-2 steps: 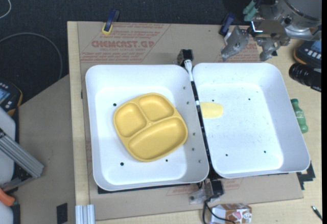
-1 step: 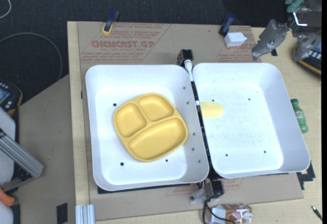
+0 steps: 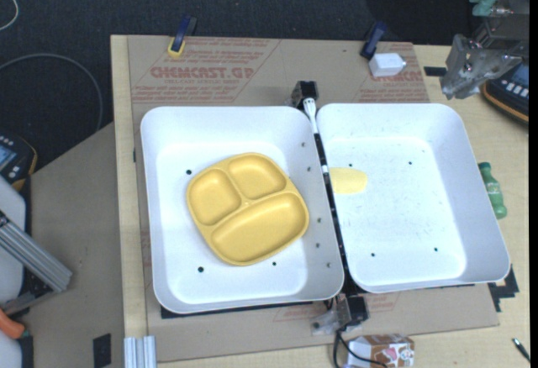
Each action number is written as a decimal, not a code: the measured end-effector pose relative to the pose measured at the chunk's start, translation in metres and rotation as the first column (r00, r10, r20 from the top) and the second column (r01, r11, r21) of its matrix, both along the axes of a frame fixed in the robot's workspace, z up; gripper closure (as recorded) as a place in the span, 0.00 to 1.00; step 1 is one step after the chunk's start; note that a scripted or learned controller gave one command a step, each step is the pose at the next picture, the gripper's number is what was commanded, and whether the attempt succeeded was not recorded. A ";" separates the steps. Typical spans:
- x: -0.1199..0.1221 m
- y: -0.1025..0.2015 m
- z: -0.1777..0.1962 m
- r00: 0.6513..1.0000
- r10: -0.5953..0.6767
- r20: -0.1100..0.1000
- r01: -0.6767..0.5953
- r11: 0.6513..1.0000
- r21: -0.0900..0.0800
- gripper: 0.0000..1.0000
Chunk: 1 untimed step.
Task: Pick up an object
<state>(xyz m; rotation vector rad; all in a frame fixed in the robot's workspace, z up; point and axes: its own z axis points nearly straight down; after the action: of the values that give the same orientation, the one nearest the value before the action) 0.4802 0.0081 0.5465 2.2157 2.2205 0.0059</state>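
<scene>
Closest to the lens, at the bench's front edge, a small brown-and-white packet (image 3: 384, 350) lies beside a tangle of thin cables, just below the seam where the two bins meet. Behind it, the left bin (image 3: 160, 257) holds a yellow divided plate (image 3: 245, 207) with three compartments, lying flat and turned at a slant near the bin's middle. The right bin (image 3: 471, 215) holds a small pale yellow flat piece (image 3: 348, 181), which lies against the bin's left wall, just beside the seam and well apart from the plate. Both bins rest on a cardboard sheet (image 3: 252, 64) printed with red lettering. A black clip (image 3: 304, 92) sits at the far end of the seam. Two clamps grip the sheet's far edge, one with a yellow tip (image 3: 180, 37) and one dark blue (image 3: 372, 40), and a small white block (image 3: 387, 65) sits just beside the blue one. A green object (image 3: 492, 188) lies just outside the right bin's right wall. The gripper (image 3: 472, 65) hangs beyond the right bin's far right corner, outside both bins and well apart from the plate and the yellow piece; it is too blurred to tell whether it is open or closed.
</scene>
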 end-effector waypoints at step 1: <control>-0.002 0.013 -0.120 1.000 -0.003 -0.017 0.003 1.000 0.000 1.00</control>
<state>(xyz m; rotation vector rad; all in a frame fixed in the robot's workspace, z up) 0.4785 0.0213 0.4266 2.2272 2.2260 -0.0129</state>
